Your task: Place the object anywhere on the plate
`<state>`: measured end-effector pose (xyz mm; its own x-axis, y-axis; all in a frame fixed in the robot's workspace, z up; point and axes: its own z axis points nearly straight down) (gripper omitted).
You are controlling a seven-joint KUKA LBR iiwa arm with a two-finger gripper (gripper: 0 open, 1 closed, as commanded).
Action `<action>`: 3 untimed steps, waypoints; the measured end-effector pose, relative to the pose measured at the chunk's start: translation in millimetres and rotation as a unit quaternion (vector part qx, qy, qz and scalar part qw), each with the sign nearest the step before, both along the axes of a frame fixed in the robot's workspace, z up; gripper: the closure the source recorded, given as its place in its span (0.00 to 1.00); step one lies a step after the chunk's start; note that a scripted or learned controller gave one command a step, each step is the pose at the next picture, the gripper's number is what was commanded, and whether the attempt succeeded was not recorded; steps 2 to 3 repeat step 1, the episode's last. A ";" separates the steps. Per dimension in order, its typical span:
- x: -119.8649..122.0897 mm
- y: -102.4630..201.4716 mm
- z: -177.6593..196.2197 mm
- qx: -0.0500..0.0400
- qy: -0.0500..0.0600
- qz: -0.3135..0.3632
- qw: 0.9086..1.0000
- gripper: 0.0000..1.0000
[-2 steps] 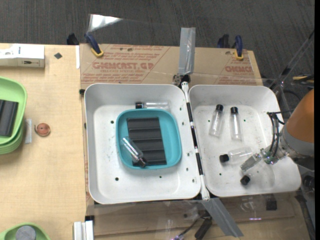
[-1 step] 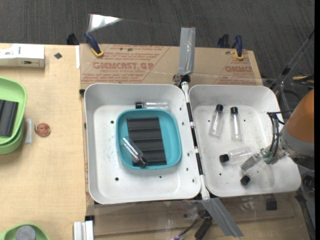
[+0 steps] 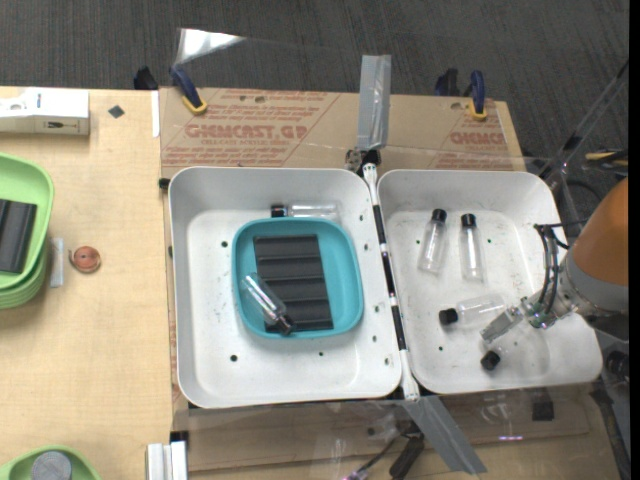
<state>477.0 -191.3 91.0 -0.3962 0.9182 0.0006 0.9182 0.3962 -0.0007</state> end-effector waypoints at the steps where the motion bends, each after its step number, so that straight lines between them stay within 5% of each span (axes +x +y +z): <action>1: 0.0 0.0 0.0 0.000 0.000 0.000 1.000 0.00; 3: 0.0 0.0 0.0 0.000 0.000 0.000 1.000 0.00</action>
